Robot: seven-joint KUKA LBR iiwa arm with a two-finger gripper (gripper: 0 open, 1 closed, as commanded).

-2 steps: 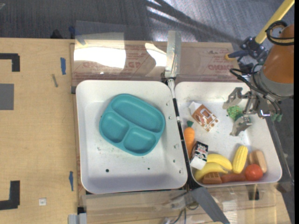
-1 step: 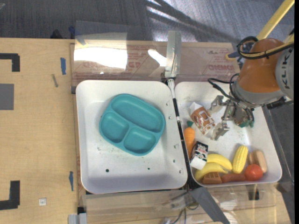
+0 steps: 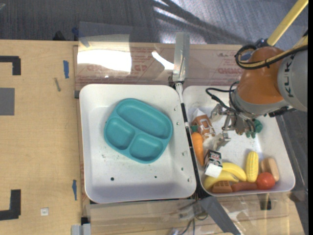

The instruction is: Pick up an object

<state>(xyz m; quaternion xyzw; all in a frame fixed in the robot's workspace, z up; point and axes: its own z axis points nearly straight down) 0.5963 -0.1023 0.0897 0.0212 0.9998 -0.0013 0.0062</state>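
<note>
I've got the gripper (image 3: pixel 234 127) low over the upper middle of the right bin (image 3: pixel 285 153), hanging under the orange wrist band. Fingers look spread apart w/ nothing between them; bare white bin floor shows in the gap. Teal-green bits (image 3: pixel 254 127) stick out on the gripper's right side, can't tell what they are.

Just left of the gripper sits a small brown-and-white carton (image 3: pixel 204 126), close to the fingers but I can't tell if touching. Below that a carrot (image 3: pixel 197 149) lies along the bin's left wall. Near the bin's front: a small black-and-white box (image 3: pixel 213 163), a banana (image 3: pixel 227 173) beside it, a corn cob (image 3: pixel 252 165) standing on end to the right, then a hot dog bun (image 3: pixel 270 168), a tomato (image 3: pixel 265 180), and a brown sausage-like piece (image 3: pixel 231 187) along the front edge.

Left bin (image 3: pixel 93 131) holds 1 teal divided plate (image 3: pixel 139 130) w/ 3 compartments, lying flat near its centre, well apart from the gripper.
</note>
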